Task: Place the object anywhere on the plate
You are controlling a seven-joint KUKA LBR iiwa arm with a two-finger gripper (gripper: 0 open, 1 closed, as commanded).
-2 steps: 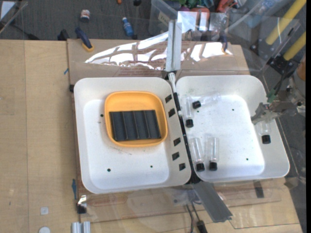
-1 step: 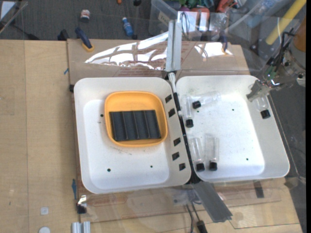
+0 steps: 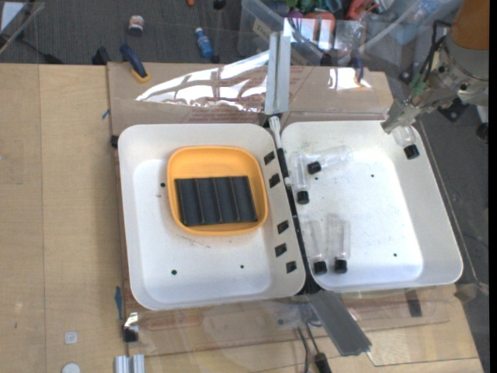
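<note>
An orange plate [image 3: 216, 162] lies in the left bin [image 3: 147, 231], and a black ridged block [image 3: 215, 200] rests flat across its middle. My gripper [image 3: 392, 121] hangs over the far right corner of the right bin [image 3: 404, 216]. Just below its tip is a clear vial [image 3: 403, 137] with a black cap [image 3: 411, 152]. The vial touches or nearly touches the tip, and I cannot make out whether it is gripped or lying in the bin's corner.
Other clear vials with black caps lie in the right bin: one near the far left [image 3: 326, 160], two upright near the front [image 3: 330, 243]. A divider with black clips [image 3: 279, 200] separates the bins. A box of toys [image 3: 334, 2] stands behind.
</note>
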